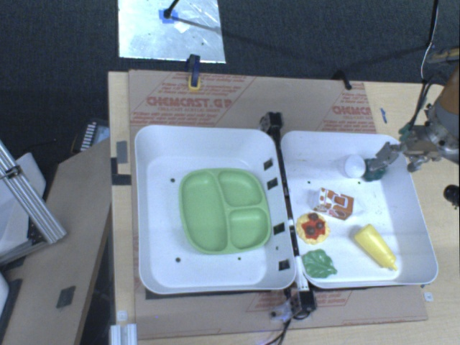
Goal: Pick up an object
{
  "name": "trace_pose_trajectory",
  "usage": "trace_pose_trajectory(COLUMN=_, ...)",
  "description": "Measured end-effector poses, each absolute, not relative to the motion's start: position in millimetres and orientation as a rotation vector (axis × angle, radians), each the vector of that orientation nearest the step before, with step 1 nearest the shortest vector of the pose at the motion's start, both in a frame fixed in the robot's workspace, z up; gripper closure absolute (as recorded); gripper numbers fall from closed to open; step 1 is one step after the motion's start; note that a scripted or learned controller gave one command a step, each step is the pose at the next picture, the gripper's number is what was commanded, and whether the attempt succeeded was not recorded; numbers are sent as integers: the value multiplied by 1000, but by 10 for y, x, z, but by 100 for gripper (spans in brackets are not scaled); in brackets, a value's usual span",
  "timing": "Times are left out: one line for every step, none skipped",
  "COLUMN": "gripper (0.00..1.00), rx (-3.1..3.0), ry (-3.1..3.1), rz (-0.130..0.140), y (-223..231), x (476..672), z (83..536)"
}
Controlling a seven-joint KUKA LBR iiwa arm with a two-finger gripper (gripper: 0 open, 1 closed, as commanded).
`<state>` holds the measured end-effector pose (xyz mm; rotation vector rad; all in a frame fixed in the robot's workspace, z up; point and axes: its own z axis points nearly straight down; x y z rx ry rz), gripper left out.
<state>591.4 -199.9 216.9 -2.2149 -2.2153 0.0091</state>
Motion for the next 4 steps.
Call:
trace_pose_trajectory(gripper=0, rx=-2219, ry=-2226, rz=-1, y=-1994, x=5942, z=2237)
trace_pose_trajectory(gripper=0, rx=-2219, ry=-2222, rz=1, y=-1978, x=5896, z=1625)
trace_pose_trajectory(gripper=0, rx=-2218, ry=-2221, rz=2, y=-1980, x=5924, z=1001)
trace_pose_trajectory(gripper=0, rx=-2220, ry=-2223, rz=0, y=-1976, x=5932, z=843)
